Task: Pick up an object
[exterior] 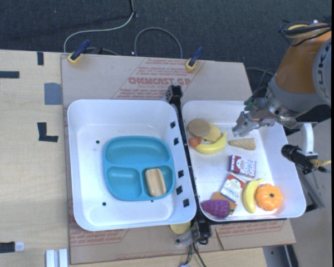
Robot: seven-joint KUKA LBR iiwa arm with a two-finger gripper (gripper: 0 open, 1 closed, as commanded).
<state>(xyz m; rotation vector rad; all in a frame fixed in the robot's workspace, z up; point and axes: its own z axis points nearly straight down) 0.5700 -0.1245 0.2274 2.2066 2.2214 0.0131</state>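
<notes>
My gripper hangs over the upper part of the right bin, just above a tan wedge-shaped piece and right of a yellow banana. Nothing shows between its fingers. A brown round cookie and an orange piece lie beside that banana. Lower in the same bin are a red-and-white carton, a second small carton, a second banana, an orange pumpkin and purple grapes.
The left bin holds a blue divided tray with a bread roll in its lower right compartment. Black clips line the wall between the bins. A cable and two clamps lie at the cardboard's far edge.
</notes>
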